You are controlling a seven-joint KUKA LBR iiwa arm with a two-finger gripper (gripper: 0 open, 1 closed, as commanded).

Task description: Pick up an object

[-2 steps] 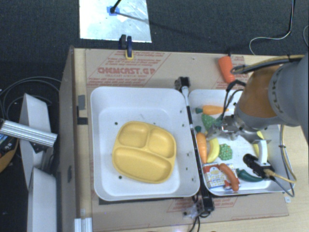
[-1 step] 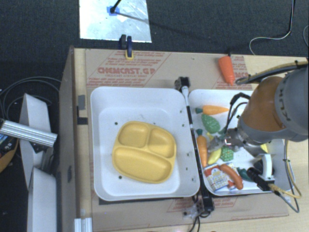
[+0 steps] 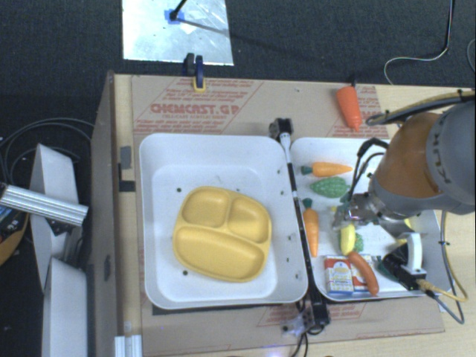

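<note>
The right bin [image 3: 372, 146] holds toy food: an orange carrot [image 3: 330, 169] at the top, a green leafy piece [image 3: 328, 187] under it, a second carrot [image 3: 312, 231] by the left wall, a yellow-green corn piece [image 3: 347, 238], a red sausage [image 3: 364, 272] and a small red and white box [image 3: 339, 275]. My gripper [image 3: 347, 216] hangs over the bin's middle, right above the corn piece. The grey arm with its orange band [image 3: 410, 162] covers the bin's right part.
The left bin [image 3: 160, 199] holds a yellow divided tray [image 3: 222, 233]. Another orange carrot [image 3: 348, 105] lies on the cardboard behind the right bin. A black clamp [image 3: 282, 129] sits at the wall between the bins. Cables run along the bench's right side.
</note>
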